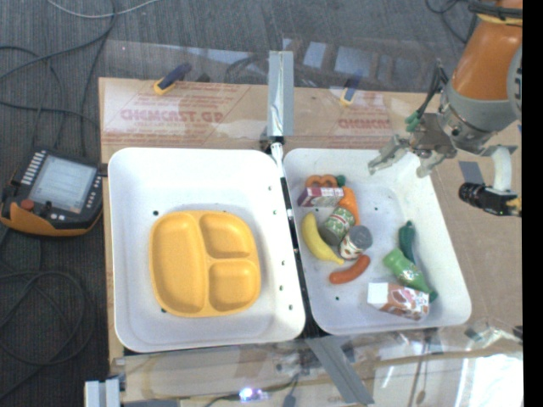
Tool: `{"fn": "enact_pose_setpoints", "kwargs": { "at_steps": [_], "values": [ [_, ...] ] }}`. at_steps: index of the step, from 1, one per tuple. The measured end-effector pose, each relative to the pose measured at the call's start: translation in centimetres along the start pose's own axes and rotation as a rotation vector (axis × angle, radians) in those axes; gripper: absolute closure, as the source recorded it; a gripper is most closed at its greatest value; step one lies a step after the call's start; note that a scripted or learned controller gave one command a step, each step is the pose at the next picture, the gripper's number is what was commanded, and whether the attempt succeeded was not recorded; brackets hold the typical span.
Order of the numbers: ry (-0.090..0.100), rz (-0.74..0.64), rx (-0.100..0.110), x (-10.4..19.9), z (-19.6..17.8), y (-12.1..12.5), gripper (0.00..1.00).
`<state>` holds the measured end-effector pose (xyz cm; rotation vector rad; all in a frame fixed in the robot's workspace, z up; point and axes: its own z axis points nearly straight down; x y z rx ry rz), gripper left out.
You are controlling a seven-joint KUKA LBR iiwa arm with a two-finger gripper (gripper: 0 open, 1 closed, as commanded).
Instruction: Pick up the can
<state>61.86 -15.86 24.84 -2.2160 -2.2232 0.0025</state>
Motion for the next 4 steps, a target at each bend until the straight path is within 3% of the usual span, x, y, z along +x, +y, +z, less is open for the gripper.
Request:
{"fn": "enact_pose_setpoints", "kwargs": {
  "at_steps": [1, 2, 3, 4],
  "values": [
    [-0.003, -0.077, 0.001, -0.2, 2.6, -0.2, 0.0],
    [-0.002, 0.059, -0.001, 5.1, 15.6, -0.8, 0.0],
    [-0.002, 0.06, 0.001, 5.1, 14.7, -0.8, 1.0],
    [-0.004, 0.237, 0.001, 12.3, 2.0, 0.3, 1.0]
  ]
}}
